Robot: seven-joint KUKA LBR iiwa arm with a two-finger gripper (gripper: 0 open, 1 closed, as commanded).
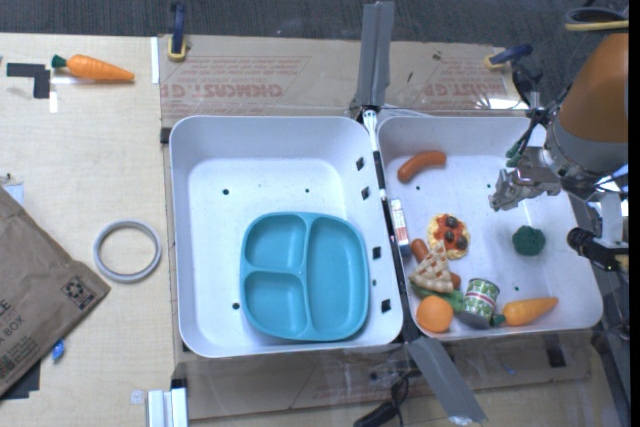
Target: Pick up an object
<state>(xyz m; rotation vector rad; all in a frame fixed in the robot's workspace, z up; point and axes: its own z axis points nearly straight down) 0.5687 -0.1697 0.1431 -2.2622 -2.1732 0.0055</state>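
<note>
Right bin (470, 130), near edge: a cluster of toy food lies packed together — an orange ball (434, 314), a small green-labelled can (481, 296), a carrot (529, 310) and a pizza slice (433, 270), touching or just beside one another. A little farther in sit a round topped tart (450, 233) and, apart to the right, a dark green lump (528, 240).

Farther still, a sausage (421, 164) lies alone on bare floor near the far left of this bin. Judged the easiest target: likely light, stiff plastic, somewhat slippery; best taken across its narrow middle.

The gripper (507, 190) hangs over the right bin's far right, above and just beyond the green lump — nothing is seen between its fingers, and whether they stand apart or together cannot be told.

Left bin (200, 155): a blue divided tray (305, 275) rests toward its near side.

Bench, left: a tape ring (127, 249); far left, a second carrot (92, 68).
</note>
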